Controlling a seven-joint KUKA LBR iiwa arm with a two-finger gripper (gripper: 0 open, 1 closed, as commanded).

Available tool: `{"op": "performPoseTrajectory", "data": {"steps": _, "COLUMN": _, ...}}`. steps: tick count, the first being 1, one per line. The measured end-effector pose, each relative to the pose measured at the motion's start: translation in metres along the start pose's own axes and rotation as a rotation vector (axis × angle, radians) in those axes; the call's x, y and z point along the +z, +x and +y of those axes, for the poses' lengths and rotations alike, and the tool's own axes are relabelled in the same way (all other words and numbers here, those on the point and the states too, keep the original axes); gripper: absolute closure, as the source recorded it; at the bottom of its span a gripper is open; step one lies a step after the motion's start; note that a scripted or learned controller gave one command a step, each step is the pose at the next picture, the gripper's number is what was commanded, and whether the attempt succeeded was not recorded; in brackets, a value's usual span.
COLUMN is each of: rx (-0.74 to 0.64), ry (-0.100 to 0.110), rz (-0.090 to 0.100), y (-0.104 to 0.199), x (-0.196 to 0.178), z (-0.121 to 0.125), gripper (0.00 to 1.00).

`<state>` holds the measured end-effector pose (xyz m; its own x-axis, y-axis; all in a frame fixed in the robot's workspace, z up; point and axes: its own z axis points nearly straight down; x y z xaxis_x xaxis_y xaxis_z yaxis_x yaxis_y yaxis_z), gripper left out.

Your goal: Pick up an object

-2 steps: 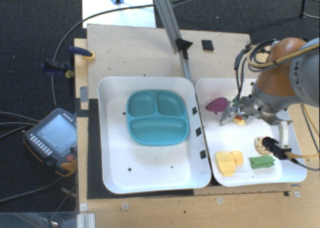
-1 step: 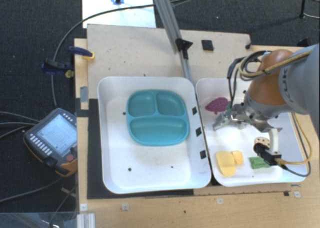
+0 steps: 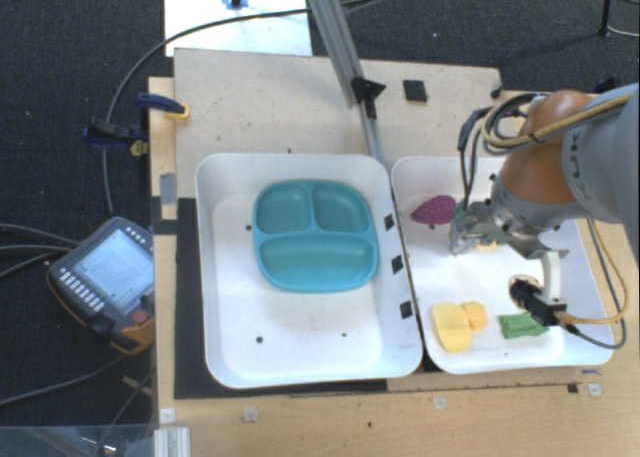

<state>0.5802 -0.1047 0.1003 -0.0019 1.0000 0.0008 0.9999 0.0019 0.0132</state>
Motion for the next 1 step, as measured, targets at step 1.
{"op": "performPoseTrajectory", "data": {"steps": 1, "rx": 0.0, "ry": 0.007, "rz": -0.002, "y": -0.0079, "x": -0.0611, "z": 0.0004, "gripper": 1.0}}
